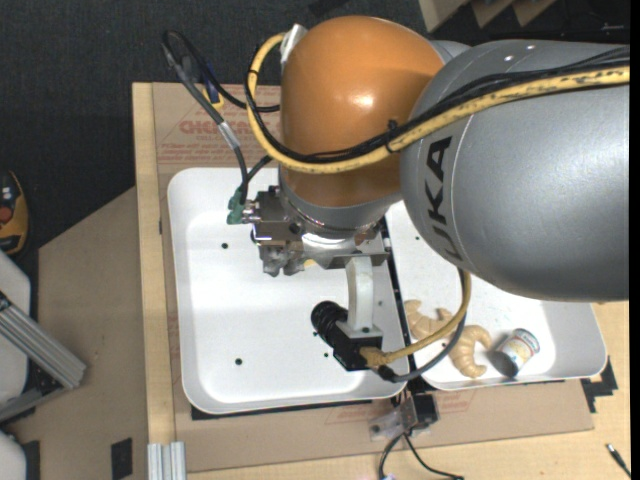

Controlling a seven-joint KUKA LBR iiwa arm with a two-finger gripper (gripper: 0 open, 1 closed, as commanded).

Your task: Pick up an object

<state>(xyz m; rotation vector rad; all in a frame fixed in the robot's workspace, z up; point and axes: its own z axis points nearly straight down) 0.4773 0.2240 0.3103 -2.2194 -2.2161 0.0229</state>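
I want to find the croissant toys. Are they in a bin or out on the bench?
In a bin. Both croissant toys lie on the white floor of the right bin, near its front edge, beside a small silver can.

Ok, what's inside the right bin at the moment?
In the right bin, near its front edge, lie two tan croissant-shaped pieces and a small silvery cylinder. The arm covers the rest of that bin, so anything else there is hidden.
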